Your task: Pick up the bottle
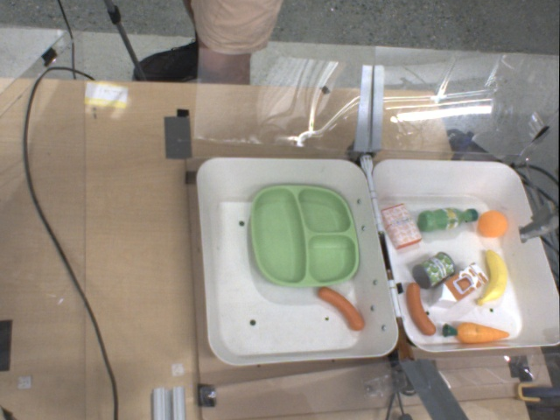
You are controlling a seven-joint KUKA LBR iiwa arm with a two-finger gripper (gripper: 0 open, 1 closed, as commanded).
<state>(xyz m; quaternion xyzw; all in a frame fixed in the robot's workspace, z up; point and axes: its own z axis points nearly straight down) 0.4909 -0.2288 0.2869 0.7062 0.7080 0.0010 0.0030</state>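
Roughly, bottle (448,220): lying on its side in the right bin (437,175), between card (401,226) and orange (493,224).
Handling: probably light, stiff, slippery plastic; likely to roll.
Hold: across the round middle.
Gripper: cannot tell its opening or load.

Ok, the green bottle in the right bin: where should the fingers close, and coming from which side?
Probably across the green bottle's labelled body, coming from above. It lies on its side, cap toward the orange, with bare floor on both long sides for the fingers.
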